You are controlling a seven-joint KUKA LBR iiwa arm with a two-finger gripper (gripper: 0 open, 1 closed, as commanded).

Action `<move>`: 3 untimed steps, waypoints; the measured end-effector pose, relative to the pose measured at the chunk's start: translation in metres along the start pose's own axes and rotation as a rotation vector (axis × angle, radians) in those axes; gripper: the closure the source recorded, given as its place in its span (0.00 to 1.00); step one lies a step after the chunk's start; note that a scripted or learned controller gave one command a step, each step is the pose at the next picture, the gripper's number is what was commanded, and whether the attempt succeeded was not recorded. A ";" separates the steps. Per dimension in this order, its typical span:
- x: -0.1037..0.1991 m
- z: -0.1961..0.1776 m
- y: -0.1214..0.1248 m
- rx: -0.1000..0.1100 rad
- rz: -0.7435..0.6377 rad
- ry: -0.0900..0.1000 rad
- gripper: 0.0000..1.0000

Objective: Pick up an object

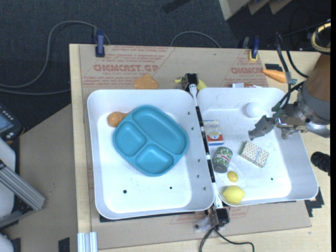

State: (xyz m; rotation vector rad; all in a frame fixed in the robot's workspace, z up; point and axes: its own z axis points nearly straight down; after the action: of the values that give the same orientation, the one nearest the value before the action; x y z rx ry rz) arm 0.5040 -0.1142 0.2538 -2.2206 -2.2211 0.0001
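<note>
claw parked over the right bin, patterned box looks like the easy grab

camera view: the claw (264, 126) hangs over the right bin (294, 188), fingers slightly apart with nothing between them, tips just up-left of a small patterned box (255, 154). my guess is that's the target. it lies flat on the bin floor, near the middle, apart from the rest. looks like light, stiff cardboard, so pinching across its short sides should hold, though it could skid on the smooth plastic.

also in there: a green-labelled can (222, 159) on its side by the divider, a lemon (233, 195) at the front edge, a small yellow thing (232, 176) above it, a red and white carton (212, 132), and a white ball (252, 109). the left bin (105, 182) holds a blue divided plate (150, 139) with an orange item (115, 118) beside it.

writing: the desk (157, 64) has "chemcast gp" printed in red. the can and carton labels are too small to read.
</note>
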 end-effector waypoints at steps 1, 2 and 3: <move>-0.010 0.161 0.043 0.000 0.000 -0.001 0.00; -0.071 0.170 0.044 -0.003 0.005 -0.004 0.00; -0.086 0.168 0.127 -0.010 -0.003 -0.005 0.00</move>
State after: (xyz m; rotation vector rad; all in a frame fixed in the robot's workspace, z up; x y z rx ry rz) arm 0.6307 -0.1998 0.0858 -2.2243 -2.2319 -0.0055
